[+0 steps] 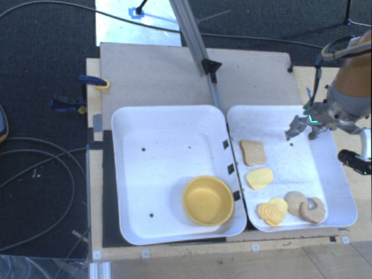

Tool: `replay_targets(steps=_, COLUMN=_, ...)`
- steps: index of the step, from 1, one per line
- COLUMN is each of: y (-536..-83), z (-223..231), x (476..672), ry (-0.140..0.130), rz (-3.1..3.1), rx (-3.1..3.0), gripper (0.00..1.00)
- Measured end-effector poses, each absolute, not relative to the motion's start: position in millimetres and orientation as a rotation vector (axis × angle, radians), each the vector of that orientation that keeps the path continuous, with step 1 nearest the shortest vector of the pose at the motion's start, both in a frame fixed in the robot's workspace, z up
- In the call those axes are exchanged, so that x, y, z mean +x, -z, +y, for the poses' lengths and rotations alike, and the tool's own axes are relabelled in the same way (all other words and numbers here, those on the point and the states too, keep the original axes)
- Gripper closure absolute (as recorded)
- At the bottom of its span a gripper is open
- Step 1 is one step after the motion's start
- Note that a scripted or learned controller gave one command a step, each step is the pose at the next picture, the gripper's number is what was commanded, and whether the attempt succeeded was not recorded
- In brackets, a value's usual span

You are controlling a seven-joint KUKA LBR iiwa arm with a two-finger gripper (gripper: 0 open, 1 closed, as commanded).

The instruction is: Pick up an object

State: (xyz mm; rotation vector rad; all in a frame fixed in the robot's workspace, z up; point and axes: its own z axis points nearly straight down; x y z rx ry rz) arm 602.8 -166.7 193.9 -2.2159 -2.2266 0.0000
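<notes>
Grey claw [303, 129] fingers spread apart, nothing between them, hovering over the right bin [331, 173] upper area, apart from the tan bread slice [253, 152].

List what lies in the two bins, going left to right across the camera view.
Yellow bowl → toast slice → pale yellow piece → ridged yellow piece → tan pieces. The gripper hangs over the right bin, above them in the picture.
</notes>
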Motion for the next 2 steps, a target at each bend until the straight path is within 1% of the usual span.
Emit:
replay_targets(steps=1, y=-194.3, z=-166.7, x=602.9, ry=0.001, rz=-2.227, rx=-2.216, gripper=0.00)
replay_targets(steps=2, y=-139.3, z=-162.5, x=612.1, ry=-0.002, rz=-2.229, rx=-2.212, gripper=0.00)
